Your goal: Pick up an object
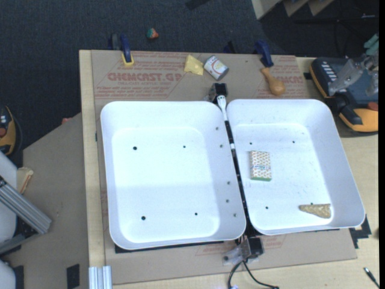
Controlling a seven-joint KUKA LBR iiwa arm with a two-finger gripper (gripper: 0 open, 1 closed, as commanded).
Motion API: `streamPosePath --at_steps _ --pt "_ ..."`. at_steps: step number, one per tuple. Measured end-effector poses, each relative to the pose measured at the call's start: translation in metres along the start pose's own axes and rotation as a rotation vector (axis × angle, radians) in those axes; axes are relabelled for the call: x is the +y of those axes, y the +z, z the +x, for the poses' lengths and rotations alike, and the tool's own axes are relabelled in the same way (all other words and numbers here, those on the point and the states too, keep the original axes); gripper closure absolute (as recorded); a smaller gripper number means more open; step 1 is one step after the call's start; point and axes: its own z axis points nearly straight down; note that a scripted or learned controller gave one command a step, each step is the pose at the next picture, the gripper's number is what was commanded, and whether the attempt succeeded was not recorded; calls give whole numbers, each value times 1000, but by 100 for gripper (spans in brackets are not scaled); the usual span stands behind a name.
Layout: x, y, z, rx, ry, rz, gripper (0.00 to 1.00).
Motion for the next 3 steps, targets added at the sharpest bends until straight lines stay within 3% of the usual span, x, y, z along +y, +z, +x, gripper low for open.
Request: streamPosePath --at_steps 1,2,3 --pt "-6 -155 -2 0 3 -1 0" --pt "15 -64 77 11 -4 29 0" --pt "15 -81 71 5 3 15 100"
